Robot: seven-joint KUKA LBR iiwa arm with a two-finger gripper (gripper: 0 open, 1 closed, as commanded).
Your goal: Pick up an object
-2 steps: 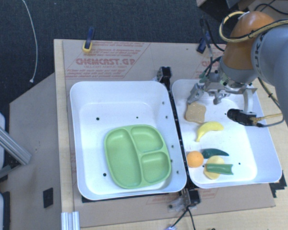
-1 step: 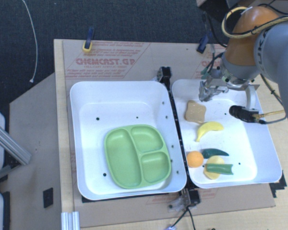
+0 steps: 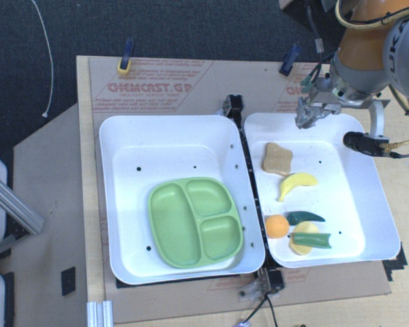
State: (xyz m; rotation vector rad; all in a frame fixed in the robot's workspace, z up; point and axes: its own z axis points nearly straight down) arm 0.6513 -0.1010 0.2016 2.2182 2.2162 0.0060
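My gripper [image 3: 307, 119] hangs over the far edge of the right bin [image 3: 368, 203], with nothing seen between its fingers. Below it in that bin lie a tan bread slice [image 3: 277, 159], a yellow banana [image 3: 296, 183], an orange [image 3: 277, 226], a dark green pepper [image 3: 305, 217] and a yellow and green piece [image 3: 308, 240]. The bread slice is the nearest to the gripper, a short way toward the front and left of it.
The left bin [image 3: 123, 148] holds a green divided plate [image 3: 194, 220]. A black clamp [image 3: 233, 105] sits at the far end of the seam between the bins. A black part of the arm [image 3: 362, 142] juts over the right bin's far right side.
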